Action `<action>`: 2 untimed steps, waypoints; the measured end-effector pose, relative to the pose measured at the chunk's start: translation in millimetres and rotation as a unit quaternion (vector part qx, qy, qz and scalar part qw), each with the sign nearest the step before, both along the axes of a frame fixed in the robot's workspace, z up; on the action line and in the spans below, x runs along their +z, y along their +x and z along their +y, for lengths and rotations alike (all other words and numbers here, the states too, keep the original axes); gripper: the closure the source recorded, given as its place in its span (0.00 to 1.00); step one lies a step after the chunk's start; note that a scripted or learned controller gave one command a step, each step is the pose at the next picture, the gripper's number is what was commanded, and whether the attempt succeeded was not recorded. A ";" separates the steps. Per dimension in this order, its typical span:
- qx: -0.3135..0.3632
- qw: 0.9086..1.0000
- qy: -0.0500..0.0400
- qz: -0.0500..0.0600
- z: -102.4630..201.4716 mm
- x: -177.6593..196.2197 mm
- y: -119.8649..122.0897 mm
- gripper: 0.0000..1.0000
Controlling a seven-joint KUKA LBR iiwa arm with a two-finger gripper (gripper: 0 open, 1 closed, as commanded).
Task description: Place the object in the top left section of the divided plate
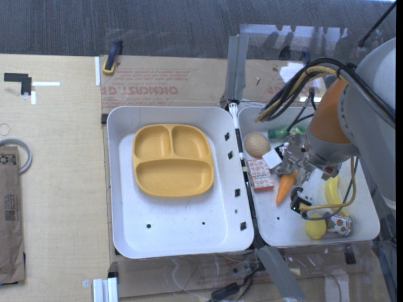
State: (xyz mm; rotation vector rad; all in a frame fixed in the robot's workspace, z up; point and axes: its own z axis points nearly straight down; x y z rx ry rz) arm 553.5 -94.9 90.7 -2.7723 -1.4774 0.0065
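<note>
Right now the gripper (291,168) hangs over the right bin (365,228), its grip unreadable, with the carrot (284,188) just beneath, long axis slanting near-left, and the divided plate (173,160) well off left.

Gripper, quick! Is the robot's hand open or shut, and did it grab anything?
The gripper is low in the right bin, right by the carrot. Whether it is open, shut or holding anything cannot be told.

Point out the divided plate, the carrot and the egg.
divided plate (173,178): camera view, floor of its large section.
carrot (284,188): camera view, middle of its orange body.
egg (256,145): camera view, centre of its shell.
</note>
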 end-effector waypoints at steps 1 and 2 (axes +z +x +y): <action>0.103 0.995 0.000 0.000 40.8 100.0 -19.8 1.00; 0.040 0.999 -0.001 0.000 51.3 190.3 44.3 1.00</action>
